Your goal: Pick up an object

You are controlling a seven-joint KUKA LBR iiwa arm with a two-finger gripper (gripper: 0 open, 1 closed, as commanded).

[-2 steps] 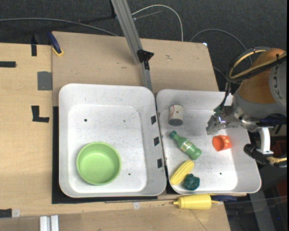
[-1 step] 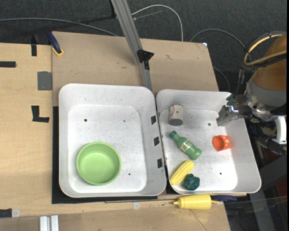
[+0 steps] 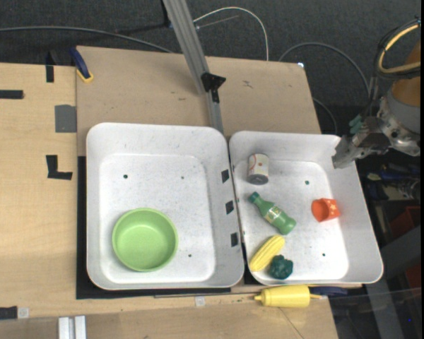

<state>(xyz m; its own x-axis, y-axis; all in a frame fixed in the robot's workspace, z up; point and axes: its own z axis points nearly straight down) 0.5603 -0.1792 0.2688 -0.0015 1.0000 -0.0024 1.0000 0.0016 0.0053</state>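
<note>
Right bin (image 3: pixel 353 256), contents: an orange cup (image 3: pixel 325 209) lies nearest the arm, apart from the other things; a green bottle (image 3: pixel 273 215) lies slantwise at the middle; a yellow corn cob (image 3: pixel 266 252) lies below the bottle, its lower end touching a dark green lump (image 3: pixel 281 267); a small grey can (image 3: pixel 258 168) lies on its side near the upper left corner. Any of these serves as the thing to pick up. The cup appears small, hollow and on its side, its mouth toward the right; the bottle is slender with a pale label; the cob is ribbed and tapering.

Claw (image 3: pixel 343 155): at the bin's upper right rim, above and to the right of the cup, carrying nothing; whether it is open or closed cannot be told.

Step in hand, as judged: the approach, with no grasp yet made. The cup seems the best choice, being closest and free on all sides. A sound descent would come straight down over it, closing across its narrow width rather than along its length, so that it does not roll away. The cob and lump, touching, would be harder to separate.

Left bin (image 3: pixel 99 189): holds a green bowl (image 3: pixel 145 239). A yellow bottle (image 3: pixel 286 296) lies on the tabletop (image 3: pixel 28 210) just below the right bin.
</note>
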